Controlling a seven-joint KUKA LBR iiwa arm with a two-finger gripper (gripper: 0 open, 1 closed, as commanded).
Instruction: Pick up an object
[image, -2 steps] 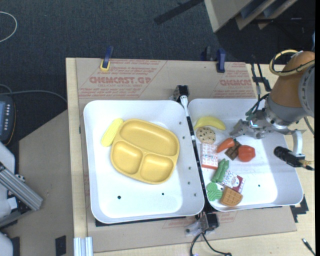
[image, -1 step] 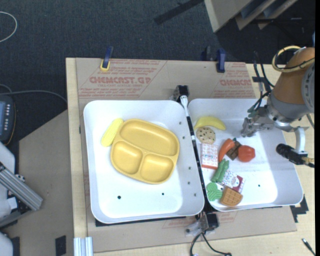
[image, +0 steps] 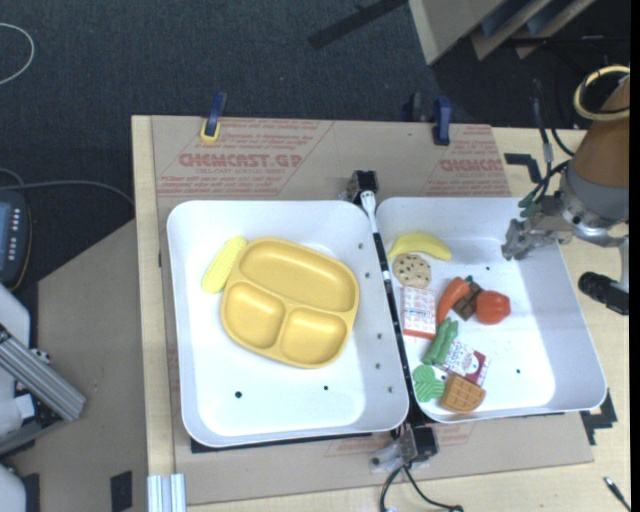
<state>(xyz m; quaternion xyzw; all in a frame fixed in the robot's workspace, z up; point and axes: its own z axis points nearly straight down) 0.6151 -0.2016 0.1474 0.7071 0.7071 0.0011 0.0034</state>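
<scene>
Objects for picking lie in the right bin (image: 560, 330), clustered along its left side, none singled out by the task. Count, far to near: one yellow banana (image: 421, 245), curved, at the far left; one round cookie (image: 411, 269) with dark chips just near of it; one small white-and-red card (image: 418, 311) below the cookie; one orange carrot (image: 454, 294) lying at a slant, touching a dark brown piece (image: 469, 299); one red tomato (image: 492, 307) just right of that; one green pickle-like piece (image: 441, 342), elongated, tilted; one white packet with red print (image: 465, 362); one flat green leaf-like piece (image: 428, 383); one brown waffle (image: 462, 394) with a grid pattern, nearest the near rim. Ten items in this bin. Left bin (image: 190, 330) holds two things: one yellow three-compartment tray (image: 290, 302), set at a slant, and one yellow corn cob (image: 224, 263) touching the tray's far left edge. Both bins sit side by side on the brown surface (image: 300, 150), which carries red printed lettering. Pincer (image: 521, 240) hangs over the far right part of the right bin, well apart from the cluster and with nothing between its fingers; whether it is wide or narrow cannot be told at this resolution. Arm (image: 600, 160) enters from the right.
</scene>
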